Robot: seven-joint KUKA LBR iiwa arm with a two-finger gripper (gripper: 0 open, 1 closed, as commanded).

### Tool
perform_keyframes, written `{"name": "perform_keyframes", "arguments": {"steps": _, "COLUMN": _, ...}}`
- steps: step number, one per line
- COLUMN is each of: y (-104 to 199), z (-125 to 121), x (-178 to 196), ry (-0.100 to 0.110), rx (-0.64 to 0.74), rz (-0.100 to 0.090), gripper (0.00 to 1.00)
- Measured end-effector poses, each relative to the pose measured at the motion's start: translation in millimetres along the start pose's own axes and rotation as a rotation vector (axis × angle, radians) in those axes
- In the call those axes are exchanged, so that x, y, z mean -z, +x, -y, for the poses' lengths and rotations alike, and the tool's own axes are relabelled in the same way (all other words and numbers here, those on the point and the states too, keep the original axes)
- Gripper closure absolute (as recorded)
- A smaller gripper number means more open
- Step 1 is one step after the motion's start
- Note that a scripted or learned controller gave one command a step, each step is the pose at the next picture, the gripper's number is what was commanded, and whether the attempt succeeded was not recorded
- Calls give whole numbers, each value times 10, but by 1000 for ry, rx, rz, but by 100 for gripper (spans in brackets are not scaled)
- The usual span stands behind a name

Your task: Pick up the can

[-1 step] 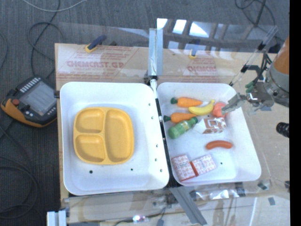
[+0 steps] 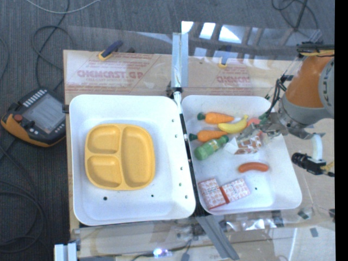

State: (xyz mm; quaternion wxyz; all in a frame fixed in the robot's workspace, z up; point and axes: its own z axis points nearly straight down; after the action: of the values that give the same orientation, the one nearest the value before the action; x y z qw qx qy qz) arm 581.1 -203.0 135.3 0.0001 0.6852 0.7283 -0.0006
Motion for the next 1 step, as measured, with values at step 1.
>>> {"name": "perform_keyframes", "arguments": {"steps": 1, "y": -15, "z": 90, "x": -58, "ry": -5, "rx": -114, "rz": -3, "gripper": 0}}
